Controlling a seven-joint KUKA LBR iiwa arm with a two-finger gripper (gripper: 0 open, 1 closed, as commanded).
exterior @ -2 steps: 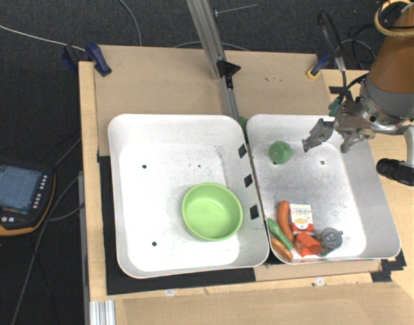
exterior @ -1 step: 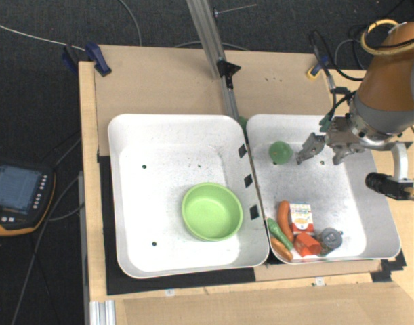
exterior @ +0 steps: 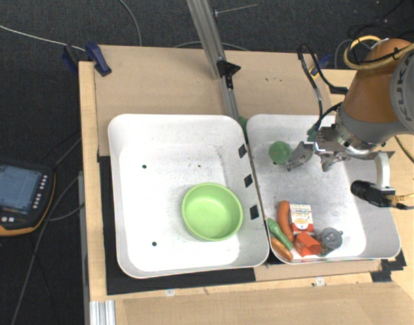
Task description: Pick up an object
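While the gripper hovers open and empty beside a green ball, small carton label unreadable, green bowl in left bin.

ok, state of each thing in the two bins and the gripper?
Light green plastic bowl: upright, open side up, in the left white bin.
Small dark green ball: loose in the right white bin, beside the gripper.
Orange carrot, small orange-and-white carton, grey round piece: clustered at that bin's near edge.
Gripper: low over the right bin, nothing visibly held.

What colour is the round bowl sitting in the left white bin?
Light green bowl, shown clearly in the overhead camera view, in the left bin.
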